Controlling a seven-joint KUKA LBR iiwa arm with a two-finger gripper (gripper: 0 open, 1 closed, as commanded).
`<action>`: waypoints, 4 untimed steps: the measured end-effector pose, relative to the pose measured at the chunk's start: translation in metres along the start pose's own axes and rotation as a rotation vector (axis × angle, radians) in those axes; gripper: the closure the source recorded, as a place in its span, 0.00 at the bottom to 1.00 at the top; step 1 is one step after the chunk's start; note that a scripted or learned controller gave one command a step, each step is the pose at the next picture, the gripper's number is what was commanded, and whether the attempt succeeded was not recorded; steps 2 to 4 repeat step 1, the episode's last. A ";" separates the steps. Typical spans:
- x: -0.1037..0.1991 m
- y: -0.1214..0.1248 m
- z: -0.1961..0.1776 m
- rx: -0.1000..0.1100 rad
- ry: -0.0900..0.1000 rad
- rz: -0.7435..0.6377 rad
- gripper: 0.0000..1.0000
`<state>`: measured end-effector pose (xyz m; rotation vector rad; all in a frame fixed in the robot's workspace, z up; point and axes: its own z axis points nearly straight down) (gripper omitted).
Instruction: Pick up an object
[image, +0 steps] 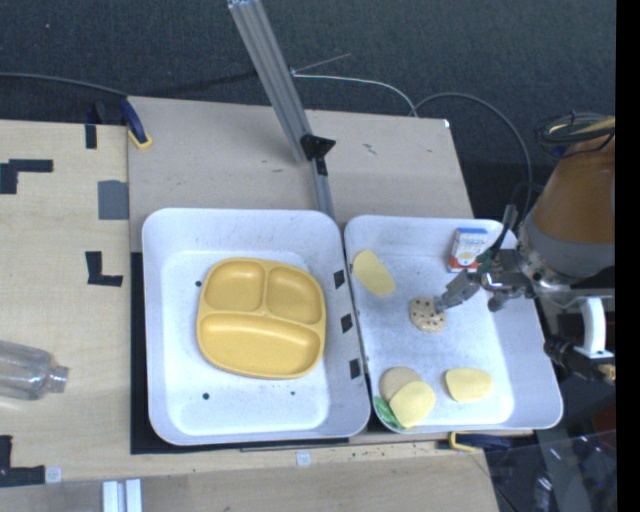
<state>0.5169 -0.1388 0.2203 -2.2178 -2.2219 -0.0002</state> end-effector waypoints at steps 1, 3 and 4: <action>0.001 0.000 -0.010 0.001 0.002 -0.002 1.00; 0.001 0.000 -0.010 0.001 0.002 -0.002 1.00; 0.001 0.000 -0.010 0.001 0.002 -0.002 1.00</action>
